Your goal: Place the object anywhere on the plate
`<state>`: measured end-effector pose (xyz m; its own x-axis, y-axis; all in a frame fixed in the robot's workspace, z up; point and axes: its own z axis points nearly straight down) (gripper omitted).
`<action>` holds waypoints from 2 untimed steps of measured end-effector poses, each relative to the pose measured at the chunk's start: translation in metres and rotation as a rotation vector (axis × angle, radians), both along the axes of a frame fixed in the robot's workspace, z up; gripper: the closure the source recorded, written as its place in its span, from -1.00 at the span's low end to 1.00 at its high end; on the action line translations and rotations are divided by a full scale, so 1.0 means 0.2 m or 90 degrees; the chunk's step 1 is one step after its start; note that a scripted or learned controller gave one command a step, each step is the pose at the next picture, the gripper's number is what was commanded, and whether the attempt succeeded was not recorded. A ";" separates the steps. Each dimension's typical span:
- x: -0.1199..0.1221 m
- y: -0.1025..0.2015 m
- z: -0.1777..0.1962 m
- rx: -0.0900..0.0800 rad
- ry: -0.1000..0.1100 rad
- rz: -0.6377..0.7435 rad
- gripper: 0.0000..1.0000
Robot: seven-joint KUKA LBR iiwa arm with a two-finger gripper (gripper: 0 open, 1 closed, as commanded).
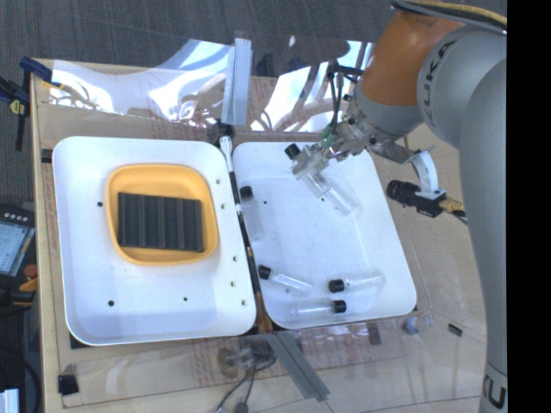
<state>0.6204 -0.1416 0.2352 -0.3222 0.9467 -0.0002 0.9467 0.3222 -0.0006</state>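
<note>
One clear tube (331,194) hangs tilted from the claw (308,167) above the right bin (379,231).

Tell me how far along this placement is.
Nothing is placed: the yellow plate in the left bin bears just its dark ridged insert. The gripper hangs over the right bin, near a clear tube. Pickup and transfer remain.

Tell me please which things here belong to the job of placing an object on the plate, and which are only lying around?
For the job:
- yellow plate with its dark ribbed insert, in the left bin
- clear tubes with black caps in the right bin
- gripper over the right bin

Lying about:
- crumpled foil behind the bins
- small device at the left edge
</note>
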 end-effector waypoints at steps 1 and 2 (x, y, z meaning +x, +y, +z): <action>0.17 0.28 -0.13 0.000 -0.001 0.148 1.00; 0.02 0.47 -0.22 0.001 0.002 0.310 1.00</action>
<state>0.6243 -0.0484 0.1914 -0.7279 0.6857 0.0024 0.6857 0.7279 -0.0023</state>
